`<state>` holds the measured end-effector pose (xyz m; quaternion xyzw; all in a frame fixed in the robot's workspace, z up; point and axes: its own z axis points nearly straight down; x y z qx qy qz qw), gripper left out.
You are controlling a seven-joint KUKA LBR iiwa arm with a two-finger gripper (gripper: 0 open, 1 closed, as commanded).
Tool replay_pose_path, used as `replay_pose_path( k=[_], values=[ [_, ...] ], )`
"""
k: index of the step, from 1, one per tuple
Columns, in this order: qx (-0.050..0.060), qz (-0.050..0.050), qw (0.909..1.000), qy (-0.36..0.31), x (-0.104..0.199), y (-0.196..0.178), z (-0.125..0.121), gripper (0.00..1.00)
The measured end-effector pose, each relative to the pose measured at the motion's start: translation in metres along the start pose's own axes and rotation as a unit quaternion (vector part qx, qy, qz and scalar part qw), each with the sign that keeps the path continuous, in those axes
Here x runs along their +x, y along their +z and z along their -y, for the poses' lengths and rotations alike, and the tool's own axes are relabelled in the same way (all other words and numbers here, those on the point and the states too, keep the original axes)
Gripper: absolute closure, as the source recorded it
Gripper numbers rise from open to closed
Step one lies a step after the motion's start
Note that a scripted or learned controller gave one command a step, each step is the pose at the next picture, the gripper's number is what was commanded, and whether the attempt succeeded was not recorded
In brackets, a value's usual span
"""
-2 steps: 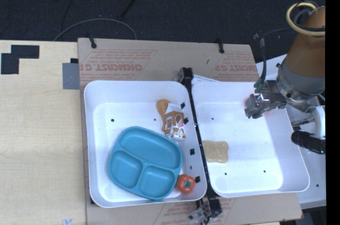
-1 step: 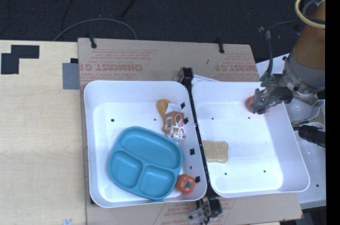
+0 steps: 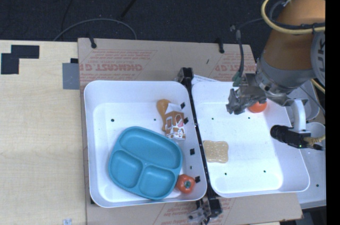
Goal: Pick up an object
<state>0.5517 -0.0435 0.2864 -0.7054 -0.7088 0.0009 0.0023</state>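
An orange ball (image 3: 258, 107) is lying near the right bin's (image 3: 289, 179) far right corner, touching the gripper (image 3: 237, 104), which is being held low just beside it. Whether the claw is open cannot be told. A tan slab (image 3: 215, 151) is lying by that bin's left wall. A blue tray (image 3: 145, 162), a tomato (image 3: 185, 183) and a packet (image 3: 175, 126) are lying in the left bin (image 3: 95, 112).

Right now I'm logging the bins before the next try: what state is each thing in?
Blue divided plate: flat, left bin.
Tomato: beside the plate's corner.
Small carton: lying down.
Bread slice: flat, right bin.
Orange-red ball: beside the gripper.
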Motion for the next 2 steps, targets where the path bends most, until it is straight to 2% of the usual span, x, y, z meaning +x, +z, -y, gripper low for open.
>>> replay_pose_path(
  k=[2],
  values=[
    [0.000, 0.001, 1.0000, 0.000, 0.105, 0.042, -0.027, 1.00]
  ],
)
